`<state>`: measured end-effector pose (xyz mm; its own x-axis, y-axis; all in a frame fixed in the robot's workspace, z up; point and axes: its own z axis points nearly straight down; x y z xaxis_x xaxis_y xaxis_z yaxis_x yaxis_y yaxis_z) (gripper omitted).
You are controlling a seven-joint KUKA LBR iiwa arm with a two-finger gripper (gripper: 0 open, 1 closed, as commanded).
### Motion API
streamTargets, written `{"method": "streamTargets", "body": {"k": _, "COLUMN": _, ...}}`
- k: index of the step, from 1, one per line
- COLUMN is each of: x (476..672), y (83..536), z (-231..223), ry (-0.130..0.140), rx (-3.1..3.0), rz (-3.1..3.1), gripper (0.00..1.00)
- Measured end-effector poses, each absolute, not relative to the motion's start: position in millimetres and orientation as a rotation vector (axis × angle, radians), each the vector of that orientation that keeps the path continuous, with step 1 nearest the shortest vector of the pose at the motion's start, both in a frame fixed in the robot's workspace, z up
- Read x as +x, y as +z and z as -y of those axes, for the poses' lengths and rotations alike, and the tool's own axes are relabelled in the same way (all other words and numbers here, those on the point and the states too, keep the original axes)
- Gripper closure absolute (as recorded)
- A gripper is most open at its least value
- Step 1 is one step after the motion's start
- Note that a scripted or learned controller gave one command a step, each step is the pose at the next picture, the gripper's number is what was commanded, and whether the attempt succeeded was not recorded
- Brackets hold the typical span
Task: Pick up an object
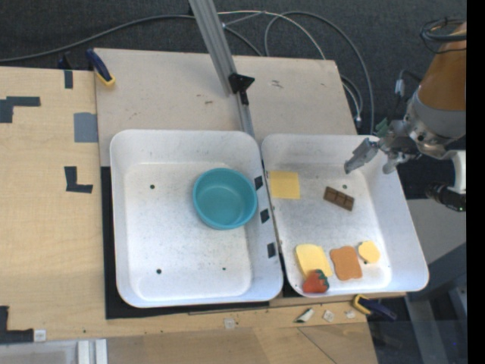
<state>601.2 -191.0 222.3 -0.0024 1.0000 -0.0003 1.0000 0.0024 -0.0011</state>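
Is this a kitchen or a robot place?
Probably a robot lab, not a kitchen. A robot arm reaches over two white bins, the food looks like toys, and cables trail across the floor.

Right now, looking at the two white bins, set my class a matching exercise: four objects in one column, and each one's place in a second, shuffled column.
Objects:
1. blue bowl
2. pale yellow square
3. brown chocolate piece
4. red strawberry-like piece

Places:
A. middle of the right bin, nearer its right wall
B. right bin, near corner, beside the divide between bins
C. left bin, toward its right side
D. right bin, upper left, close to the divide

Pairs: 1-C, 2-D, 3-A, 4-B
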Motion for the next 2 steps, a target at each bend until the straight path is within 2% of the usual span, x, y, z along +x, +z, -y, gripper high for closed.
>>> {"method": "streamTargets", "body": {"k": 1, "x": 601.1, "y": 222, "z": 191, "ry": 0.002, "rx": -2.218, "rz": 2.224, "gripper": 0.00}}
{"method": "streamTargets", "body": {"k": 2, "x": 600.0, "y": 179, "z": 192, "ry": 0.007, "rx": -2.217, "rz": 2.220, "gripper": 0.00}}
